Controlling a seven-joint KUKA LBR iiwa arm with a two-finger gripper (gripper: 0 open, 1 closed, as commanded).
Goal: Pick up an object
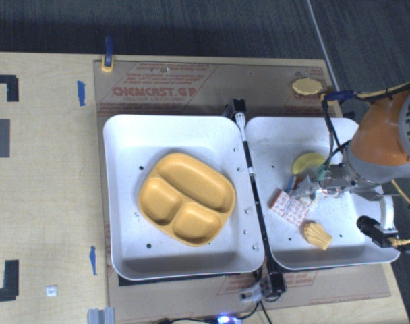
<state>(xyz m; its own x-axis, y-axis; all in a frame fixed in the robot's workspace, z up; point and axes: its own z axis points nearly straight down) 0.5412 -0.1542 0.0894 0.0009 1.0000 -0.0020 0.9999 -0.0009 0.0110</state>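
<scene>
While the arm hangs low over the right bin, the step in hand looks like the reach onto a target. Its jaws sit among the yellow piece and the red-patterned packet; whether they are parted I cannot tell. A ridged chip-like item lies just beside. Next comes a clean close and lift.

Red lettering is printed on the brown board behind the bins; the large line can be read roughly as "CHEMCAST GP", seemingly upside down, and the smaller lines around it cannot be made out. A red pattern is seen on the packet, but nothing legible.
</scene>
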